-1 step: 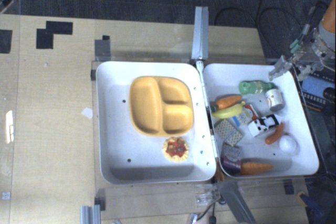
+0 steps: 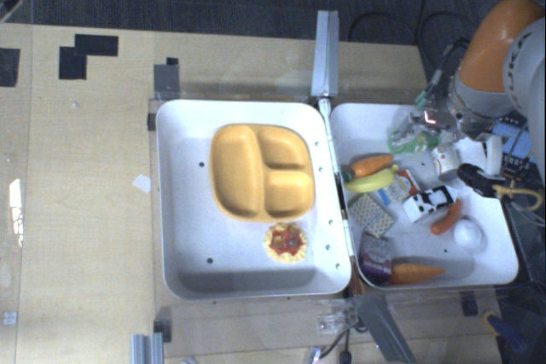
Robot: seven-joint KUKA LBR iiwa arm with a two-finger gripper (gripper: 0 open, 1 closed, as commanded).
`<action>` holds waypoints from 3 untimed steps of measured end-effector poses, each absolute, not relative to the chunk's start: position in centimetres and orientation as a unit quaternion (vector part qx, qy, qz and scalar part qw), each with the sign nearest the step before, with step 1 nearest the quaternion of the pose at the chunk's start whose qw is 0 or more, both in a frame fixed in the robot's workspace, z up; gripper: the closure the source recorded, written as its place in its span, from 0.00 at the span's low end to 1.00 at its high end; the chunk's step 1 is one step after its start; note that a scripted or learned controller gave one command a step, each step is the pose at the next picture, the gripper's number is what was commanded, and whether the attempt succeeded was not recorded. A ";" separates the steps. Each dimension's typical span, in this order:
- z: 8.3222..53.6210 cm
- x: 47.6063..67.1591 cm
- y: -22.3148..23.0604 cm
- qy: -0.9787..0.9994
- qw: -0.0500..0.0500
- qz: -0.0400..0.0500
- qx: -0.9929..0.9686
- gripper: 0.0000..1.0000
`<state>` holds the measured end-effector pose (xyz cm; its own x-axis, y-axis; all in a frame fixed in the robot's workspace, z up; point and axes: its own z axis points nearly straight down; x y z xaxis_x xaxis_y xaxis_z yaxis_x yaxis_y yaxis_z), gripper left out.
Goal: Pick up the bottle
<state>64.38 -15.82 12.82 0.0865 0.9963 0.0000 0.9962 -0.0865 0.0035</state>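
- The gripper point(image 2: 431, 117) hangs over the right bin's point(image 2: 503, 268) far edge; its opening cannot be told.
- A greenish clear bottle point(image 2: 411, 138) lies just below-left of it, beside a carrot point(image 2: 372, 164) and banana point(image 2: 370, 181).

Bins point(image 2: 171, 183): we see both plain white.
Divided tray point(image 2: 260, 170): mustard yellow.
Small pizza point(image 2: 287, 241), at the tray's 6 o'clock: pale crust, red topping with dark specks.
Carrots point(image 2: 372, 164) point(image 2: 416, 273): orange.
Banana point(image 2: 369, 182): yellow-green.
Eggplant point(image 2: 374, 258): we read it as dark purple.
Sausage point(image 2: 445, 217): red.
Arm point(image 2: 499, 47): grey, orange band.
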 end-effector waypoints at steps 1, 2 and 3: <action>8.8 64.1 -12.8 0.653 0.003 0.003 0.758 0.00; 8.9 62.7 -16.0 0.647 -0.002 0.008 0.762 0.00; 8.6 66.4 -15.2 0.701 -0.007 -0.007 0.714 0.00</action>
<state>66.45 -15.16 8.63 0.0184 0.9998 -0.0003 0.9996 -0.0185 -0.0197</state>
